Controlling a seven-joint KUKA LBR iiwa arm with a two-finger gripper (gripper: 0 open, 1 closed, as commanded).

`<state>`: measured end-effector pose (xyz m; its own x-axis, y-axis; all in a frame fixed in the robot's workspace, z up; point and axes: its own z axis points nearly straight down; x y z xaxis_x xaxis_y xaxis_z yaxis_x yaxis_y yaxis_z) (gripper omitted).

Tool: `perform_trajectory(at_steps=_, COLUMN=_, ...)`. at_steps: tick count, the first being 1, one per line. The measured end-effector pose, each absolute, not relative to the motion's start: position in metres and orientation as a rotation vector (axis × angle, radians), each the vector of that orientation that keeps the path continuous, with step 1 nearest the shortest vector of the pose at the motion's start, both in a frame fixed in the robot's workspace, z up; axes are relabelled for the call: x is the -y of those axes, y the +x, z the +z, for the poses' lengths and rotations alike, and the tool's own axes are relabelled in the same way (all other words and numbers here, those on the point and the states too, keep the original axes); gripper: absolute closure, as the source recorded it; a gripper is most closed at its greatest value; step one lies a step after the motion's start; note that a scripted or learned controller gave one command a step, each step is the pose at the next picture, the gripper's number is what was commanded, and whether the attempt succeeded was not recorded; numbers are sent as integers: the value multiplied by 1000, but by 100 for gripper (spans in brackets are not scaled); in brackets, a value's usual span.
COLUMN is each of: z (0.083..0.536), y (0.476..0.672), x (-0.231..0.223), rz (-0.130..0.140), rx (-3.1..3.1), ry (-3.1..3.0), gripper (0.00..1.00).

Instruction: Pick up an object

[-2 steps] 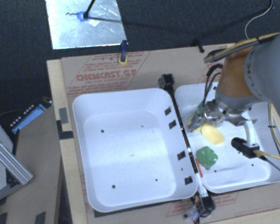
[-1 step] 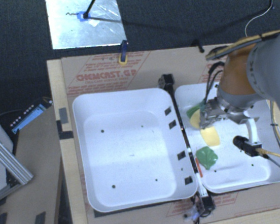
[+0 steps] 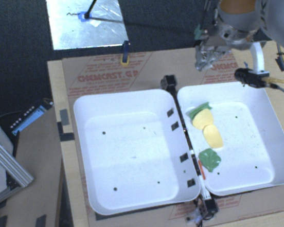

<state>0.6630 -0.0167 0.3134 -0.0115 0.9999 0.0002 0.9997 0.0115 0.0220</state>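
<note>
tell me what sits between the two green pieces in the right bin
In the camera view, two yellow pieces lie in a line between the upper green piece and the lower green piece, near the right bin's left wall.

bench (image 3: 35, 166) bears cardboard sheet (image 3: 105, 73), two white bins (image 3: 124, 99).

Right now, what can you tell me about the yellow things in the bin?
The yellow things are two soft-looking, rounded pale yellow pieces lying flat in the right bin, near its left wall. One sits just above the other, and they seem to touch or overlap. A green piece lies against the top one, and a second green piece rests just below the bottom one. Their surface looks smooth and matte. The gripper is high above the bin's far edge, not touching them.
</note>
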Motion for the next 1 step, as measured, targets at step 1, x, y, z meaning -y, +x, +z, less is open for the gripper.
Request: perform_trajectory(at_steps=1, z=455, y=625, x=44, rz=18, rx=-2213, ry=2211, gripper=100)
